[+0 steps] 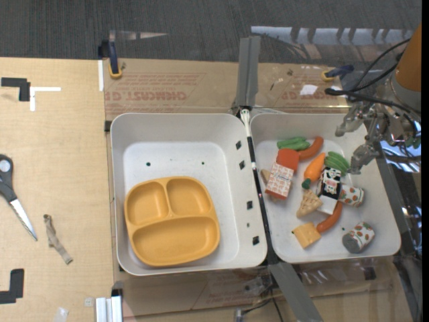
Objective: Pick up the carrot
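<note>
Pincer (360, 143) hovering over right bin (382, 250), near its far right edge; open or closed impossible to tell. Carrot (314, 167), orange with green top, lying just left of pincer and slightly nearer, among toy foods. Yellow divided plate (172, 221) in left bin (124, 180), well left of pincer.

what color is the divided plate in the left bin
Yellow-orange; the divided plate shows plainly in the camera view.
</note>
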